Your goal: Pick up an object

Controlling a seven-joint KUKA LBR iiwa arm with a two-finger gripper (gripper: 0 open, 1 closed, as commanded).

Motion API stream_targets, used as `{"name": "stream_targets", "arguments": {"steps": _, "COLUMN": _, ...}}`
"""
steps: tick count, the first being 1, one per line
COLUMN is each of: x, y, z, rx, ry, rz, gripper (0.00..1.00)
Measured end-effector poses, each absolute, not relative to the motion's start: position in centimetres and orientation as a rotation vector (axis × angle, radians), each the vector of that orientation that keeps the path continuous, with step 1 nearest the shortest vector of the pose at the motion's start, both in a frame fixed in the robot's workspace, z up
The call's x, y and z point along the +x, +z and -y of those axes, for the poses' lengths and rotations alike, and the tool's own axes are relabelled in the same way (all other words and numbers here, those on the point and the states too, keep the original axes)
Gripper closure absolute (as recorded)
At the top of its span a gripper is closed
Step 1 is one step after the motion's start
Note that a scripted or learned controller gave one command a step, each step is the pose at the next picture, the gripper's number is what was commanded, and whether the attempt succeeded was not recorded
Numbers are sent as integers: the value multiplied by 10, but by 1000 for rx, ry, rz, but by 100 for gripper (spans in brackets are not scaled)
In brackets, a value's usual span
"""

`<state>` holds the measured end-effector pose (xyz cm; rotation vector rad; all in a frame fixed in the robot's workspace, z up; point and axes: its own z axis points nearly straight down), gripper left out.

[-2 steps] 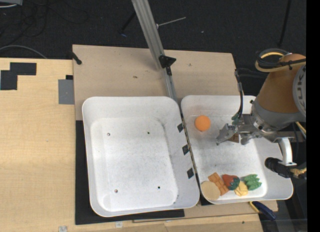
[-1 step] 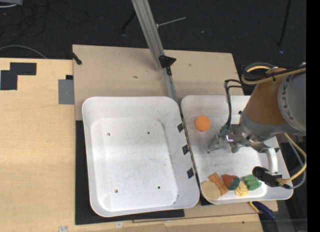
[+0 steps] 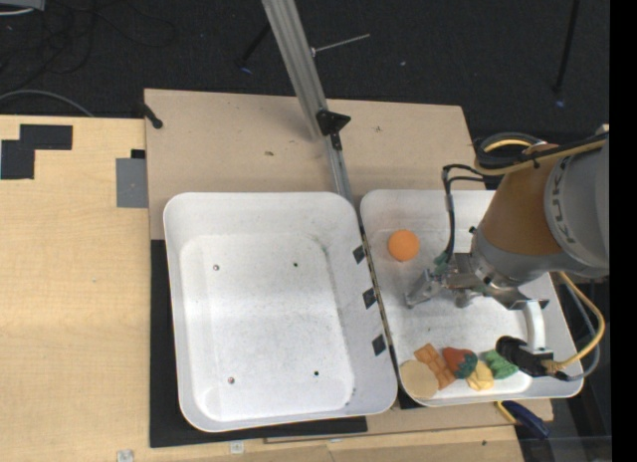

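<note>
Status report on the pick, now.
Gripper low in the right bin, nothing seen between its fingers. Orange ball loose just above it. Toy pile at the bin's near edge, untouched.

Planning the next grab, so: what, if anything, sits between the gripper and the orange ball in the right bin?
Nothing visible. The gripper hangs just below-right of the orange ball, with bare floor of the right bin between them. The pile of small items lies apart, at the near edge.

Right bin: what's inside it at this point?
Inside the right bin: an orange ball near its far side, and small toys clustered at the near edge. The gripper is low over the middle. The arm covers the bin's right part.
</note>
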<state>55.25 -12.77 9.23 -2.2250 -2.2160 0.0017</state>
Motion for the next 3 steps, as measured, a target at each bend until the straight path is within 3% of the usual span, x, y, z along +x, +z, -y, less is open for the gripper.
{"name": "stream_targets", "arguments": {"steps": 1, "x": 552, "y": 103, "z": 129, "rx": -2231, "ry": 1, "rz": 2208, "gripper": 100}}
{"name": "stream_targets", "arguments": {"steps": 3, "x": 568, "y": 221, "z": 131, "rx": -2223, "ry": -4, "rz": 2226, "gripper": 100}}
